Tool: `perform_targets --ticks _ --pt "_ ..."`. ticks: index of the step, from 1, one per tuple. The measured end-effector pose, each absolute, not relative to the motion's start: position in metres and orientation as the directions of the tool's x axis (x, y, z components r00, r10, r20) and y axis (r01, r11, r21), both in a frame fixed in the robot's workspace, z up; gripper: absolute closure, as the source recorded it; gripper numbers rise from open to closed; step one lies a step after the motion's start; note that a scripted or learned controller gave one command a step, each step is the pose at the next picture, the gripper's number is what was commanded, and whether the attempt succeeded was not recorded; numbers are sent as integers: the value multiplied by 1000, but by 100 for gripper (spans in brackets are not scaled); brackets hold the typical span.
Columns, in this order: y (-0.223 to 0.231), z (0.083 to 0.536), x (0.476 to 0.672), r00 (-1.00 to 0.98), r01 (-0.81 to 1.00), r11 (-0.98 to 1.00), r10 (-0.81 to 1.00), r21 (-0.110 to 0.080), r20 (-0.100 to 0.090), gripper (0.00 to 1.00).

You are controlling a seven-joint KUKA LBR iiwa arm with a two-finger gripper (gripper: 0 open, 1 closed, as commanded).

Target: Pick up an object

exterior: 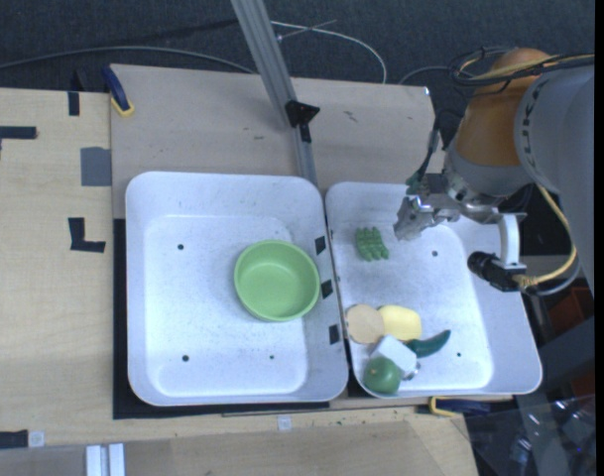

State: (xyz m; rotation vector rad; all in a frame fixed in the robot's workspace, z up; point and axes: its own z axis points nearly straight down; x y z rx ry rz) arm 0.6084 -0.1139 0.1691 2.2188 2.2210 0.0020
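My gripper [412,223] hangs over the back of the right bin [480,296], just right of a small green ridged object [371,243] and apart from it. Nothing shows between the fingers. Near the bin's front lie a tan round piece [363,323], a yellow piece [402,321], a white block [394,352], a green ball [383,375] and a dark green pepper-like item [434,342], all bunched together. A green bowl [276,281] sits in the left bin [182,296].
A grey slanted pole [272,58] with a black clamp crosses above the left bin's back edge. Cables loop behind the bench. The arm's black wrist fitting [492,269] overhangs the right bin's right side.
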Motion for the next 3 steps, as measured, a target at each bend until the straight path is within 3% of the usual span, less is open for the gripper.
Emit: perform_targets --ticks 2,3 --pt "-111 273 620 -2 1000 2 1000 4 -1 100" --pt "-65 272 624 -5 1000 5 1000 -1 1 100"
